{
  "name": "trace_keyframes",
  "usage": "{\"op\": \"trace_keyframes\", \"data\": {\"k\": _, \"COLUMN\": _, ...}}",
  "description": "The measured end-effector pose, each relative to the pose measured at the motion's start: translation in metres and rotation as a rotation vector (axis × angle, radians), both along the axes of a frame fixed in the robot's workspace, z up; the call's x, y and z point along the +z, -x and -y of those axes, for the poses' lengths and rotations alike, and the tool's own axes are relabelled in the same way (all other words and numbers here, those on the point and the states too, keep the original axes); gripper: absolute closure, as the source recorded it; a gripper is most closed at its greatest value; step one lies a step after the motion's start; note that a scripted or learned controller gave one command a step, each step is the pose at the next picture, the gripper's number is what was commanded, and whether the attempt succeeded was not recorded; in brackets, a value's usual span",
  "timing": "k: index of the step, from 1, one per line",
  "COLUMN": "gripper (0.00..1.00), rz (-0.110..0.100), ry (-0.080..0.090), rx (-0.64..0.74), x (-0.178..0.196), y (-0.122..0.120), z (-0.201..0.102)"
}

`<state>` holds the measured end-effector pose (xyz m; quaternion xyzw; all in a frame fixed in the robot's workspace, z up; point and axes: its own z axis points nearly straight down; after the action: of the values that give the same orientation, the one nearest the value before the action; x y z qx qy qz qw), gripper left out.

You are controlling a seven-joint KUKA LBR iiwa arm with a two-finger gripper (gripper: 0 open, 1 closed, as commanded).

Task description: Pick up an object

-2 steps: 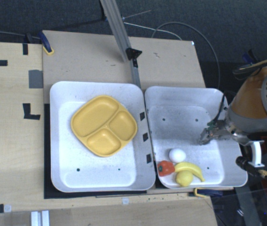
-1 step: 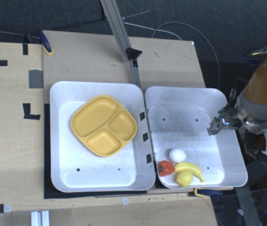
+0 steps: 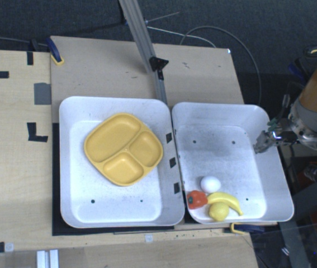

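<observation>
Toy fruits, a banana (image 3: 228, 200), lemon (image 3: 218, 211), tomato (image 3: 197, 199) and white egg (image 3: 210, 183), lie at the right bin's (image 3: 225, 119) front edge. A yellow divided plate (image 3: 123, 148) fills the left bin (image 3: 74, 166) on the wooden bench (image 3: 13, 149). The gripper (image 3: 264, 140) hovers at the right bin's right rim, grasping nothing.

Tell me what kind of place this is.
Probably a robotics lab test bench, not a kitchen: two white bins sit side by side on a wooden bench, holding toy food like a banana, and a gripper reaches in.

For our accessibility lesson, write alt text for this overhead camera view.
A grey robot gripper hovers at the right white bin's right rim; a white ball, red toy, yellow banana and yellow round fruit cluster near its front. The left white bin holds a yellow divided plate.
</observation>
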<state>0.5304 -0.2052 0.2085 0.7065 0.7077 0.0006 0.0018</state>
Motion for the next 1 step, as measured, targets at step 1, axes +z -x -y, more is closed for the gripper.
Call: {"op": "trace_keyframes", "data": {"k": 1, "gripper": 1.00, "rz": -0.004, "ry": -0.004, "rx": 0.006, "x": 0.0112, "y": 0.0049, "z": -0.0593}}
